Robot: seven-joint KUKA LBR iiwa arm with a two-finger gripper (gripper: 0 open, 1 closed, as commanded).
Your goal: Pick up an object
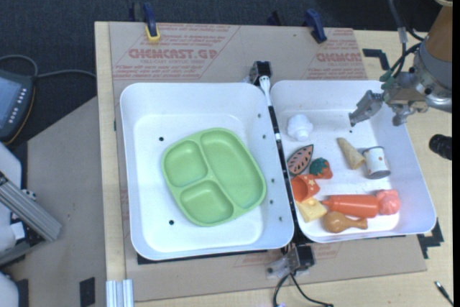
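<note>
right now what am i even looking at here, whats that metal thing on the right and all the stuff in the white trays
This is one picture from a camera fixed above a workbench, looking down at a slant. The metal thing at the right is a robot arm, and the grey part at its end is its claw, which it uses to grab things. The claw hangs over the upper part of the right bin with nothing between its fingers.

Two shallow white bins sit side by side. The left bin holds a green divided plate. The right bin holds small toy foods: a white piece, a carrot, a drumstick, a pink piece, a small can and a few more. The arm's job is to pick one up.
</note>
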